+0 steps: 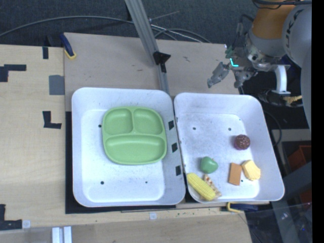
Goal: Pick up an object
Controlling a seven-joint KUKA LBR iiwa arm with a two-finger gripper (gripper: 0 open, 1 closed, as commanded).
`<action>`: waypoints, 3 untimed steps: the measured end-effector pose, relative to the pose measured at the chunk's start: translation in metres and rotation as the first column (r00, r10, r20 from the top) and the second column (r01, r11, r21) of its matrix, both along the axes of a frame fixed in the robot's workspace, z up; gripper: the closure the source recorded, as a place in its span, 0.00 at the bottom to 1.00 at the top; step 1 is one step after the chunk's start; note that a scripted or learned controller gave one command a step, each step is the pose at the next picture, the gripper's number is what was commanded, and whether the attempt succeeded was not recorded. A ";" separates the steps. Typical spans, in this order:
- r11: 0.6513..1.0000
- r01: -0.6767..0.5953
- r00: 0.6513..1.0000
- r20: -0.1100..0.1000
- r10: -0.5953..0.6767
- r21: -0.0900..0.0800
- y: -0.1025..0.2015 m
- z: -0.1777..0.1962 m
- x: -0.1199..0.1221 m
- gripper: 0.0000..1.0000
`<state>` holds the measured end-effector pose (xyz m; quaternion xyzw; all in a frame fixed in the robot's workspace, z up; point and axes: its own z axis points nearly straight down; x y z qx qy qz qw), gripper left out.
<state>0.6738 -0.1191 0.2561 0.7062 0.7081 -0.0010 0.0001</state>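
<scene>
Gripper (pixel 229 78): spread wide, nothing held, above right bin (pixel 263 116); corn (pixel 201 185) and neighbours clustered, so a mis-grasp is judged likely

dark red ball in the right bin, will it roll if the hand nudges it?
Probably. The ball looks round and sits alone on the flat floor of the right bin, so a nudge likely sends it rolling. Its surface looks bumpy, which may help grip. It is small, so probably light.
</scene>
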 end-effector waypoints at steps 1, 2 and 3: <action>1.000 0.000 1.000 -0.006 0.000 0.001 0.004 -0.064 0.003 0.00; 1.000 0.000 1.000 -0.006 0.000 0.001 0.014 -0.122 0.004 0.00; 1.000 0.004 1.000 -0.016 -0.004 -0.001 0.012 -0.168 0.001 0.00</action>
